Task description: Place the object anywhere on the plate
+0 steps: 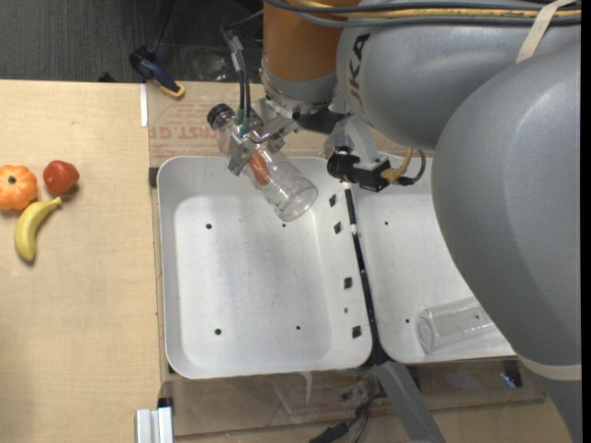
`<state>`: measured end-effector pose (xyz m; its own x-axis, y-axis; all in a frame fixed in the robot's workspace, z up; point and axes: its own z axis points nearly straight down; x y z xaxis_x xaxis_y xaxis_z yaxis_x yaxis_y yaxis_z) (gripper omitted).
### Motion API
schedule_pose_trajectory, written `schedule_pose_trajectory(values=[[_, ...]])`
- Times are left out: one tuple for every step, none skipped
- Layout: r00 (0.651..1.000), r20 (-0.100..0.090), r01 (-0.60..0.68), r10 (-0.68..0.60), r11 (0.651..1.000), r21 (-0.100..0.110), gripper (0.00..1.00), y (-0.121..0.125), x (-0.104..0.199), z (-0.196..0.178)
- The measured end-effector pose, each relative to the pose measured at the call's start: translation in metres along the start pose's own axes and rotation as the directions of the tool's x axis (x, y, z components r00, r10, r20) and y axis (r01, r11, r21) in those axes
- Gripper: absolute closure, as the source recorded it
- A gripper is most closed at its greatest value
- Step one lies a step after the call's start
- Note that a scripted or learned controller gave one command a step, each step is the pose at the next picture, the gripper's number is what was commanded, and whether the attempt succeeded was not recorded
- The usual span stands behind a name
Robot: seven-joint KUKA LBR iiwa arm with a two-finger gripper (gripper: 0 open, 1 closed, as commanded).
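One clear plastic cup (282, 185) is seen pinched between the fingers of the gripper (251, 146), tilted above the left bin (185, 275); it is judged light, slick and easily crushed, best taken at the rim.

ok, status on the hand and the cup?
Hand shut on clear cup, tilted above left bin. Second cup lying in right bin. No plate seen.

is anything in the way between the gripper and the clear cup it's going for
Nothing visible does: the gripper is already at the clear cup, which hangs tilted from it over the left bin. No plate is visible to judge the onward path.
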<state>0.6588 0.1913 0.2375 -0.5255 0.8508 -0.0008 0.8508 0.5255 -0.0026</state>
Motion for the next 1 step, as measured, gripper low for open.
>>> schedule_pose_trajectory(values=[[1.000, 0.001, 0.017, -0.017, 1.000, -0.002, 1.00, 0.0076, 0.0276, -0.0160]])
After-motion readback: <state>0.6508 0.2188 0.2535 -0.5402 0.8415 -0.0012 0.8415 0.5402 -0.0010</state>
